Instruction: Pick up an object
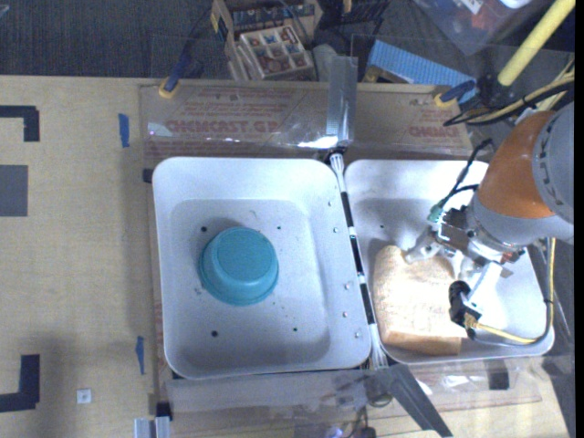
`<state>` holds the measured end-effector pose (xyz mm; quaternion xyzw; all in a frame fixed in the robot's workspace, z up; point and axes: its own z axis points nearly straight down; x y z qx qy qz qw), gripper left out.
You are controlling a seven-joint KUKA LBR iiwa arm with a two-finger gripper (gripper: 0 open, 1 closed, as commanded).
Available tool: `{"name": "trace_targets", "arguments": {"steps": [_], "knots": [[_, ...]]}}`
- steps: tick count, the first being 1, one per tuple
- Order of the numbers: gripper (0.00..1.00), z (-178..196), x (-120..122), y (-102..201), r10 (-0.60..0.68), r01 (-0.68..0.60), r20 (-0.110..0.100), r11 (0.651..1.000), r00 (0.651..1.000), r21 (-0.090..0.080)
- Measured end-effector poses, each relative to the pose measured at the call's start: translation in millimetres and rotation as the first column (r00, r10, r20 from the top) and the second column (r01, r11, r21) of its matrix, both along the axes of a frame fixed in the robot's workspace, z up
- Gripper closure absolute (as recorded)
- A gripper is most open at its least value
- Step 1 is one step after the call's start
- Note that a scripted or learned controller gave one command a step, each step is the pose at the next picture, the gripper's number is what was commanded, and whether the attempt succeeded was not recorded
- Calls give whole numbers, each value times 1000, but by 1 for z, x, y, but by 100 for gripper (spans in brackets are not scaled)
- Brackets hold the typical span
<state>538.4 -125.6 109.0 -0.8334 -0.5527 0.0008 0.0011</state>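
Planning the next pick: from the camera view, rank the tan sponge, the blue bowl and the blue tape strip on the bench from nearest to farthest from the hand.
1. Tan sponge: right bin, directly beside the hand.
2. Blue bowl: left bin, middle.
3. Blue tape strip: on the bench, beyond the left bin's far-left corner.

Light is bright and even from above. The two white bins (173, 190) glare slightly, most at center. Clear plastic sheeting (246, 121) at upper center shows reflections. Soft shadows lie under the blue bowl (239, 265). The frame's top is dim.
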Motion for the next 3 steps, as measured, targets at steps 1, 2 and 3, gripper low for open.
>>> {"name": "trace_targets", "arguments": {"steps": [1,2,3], "knots": [[0,-20,22,-7,166,-166,11,986,986,-4],[100,-9,23,-7,164,-164,16,986,986,-4],[100,91,76,41,503,-503,4,864,864,-3]]}}
